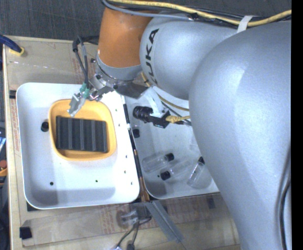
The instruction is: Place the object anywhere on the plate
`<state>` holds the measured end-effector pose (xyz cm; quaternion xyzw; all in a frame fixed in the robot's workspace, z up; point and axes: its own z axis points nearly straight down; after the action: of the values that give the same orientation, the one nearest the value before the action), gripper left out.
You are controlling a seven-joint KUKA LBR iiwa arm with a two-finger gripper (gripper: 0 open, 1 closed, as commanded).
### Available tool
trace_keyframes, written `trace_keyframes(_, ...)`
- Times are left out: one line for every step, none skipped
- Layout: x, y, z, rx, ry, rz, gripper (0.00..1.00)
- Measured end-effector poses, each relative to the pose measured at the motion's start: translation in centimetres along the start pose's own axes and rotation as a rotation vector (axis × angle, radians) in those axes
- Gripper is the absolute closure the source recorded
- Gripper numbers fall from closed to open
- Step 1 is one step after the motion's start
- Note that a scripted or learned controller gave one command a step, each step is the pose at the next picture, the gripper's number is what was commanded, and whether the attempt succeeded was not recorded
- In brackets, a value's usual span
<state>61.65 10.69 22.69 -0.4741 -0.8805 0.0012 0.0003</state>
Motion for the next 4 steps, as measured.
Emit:
trace_keyframes(-0.1, 0.0, -1.0, 0.001, -0.001, -0.001, 1.0)
trace_keyframes(0.7, -3.0, -0.6, 0.002, 0.002, -0.207, 1.0)
trace_keyframes(-1.8, -1.9, -5.3, -0.003, -0.002, -0.499, 1.0)
trace_keyframes(-1.8, -1.9, -5.3, -0.003, -0.002, -0.498, 0.0)
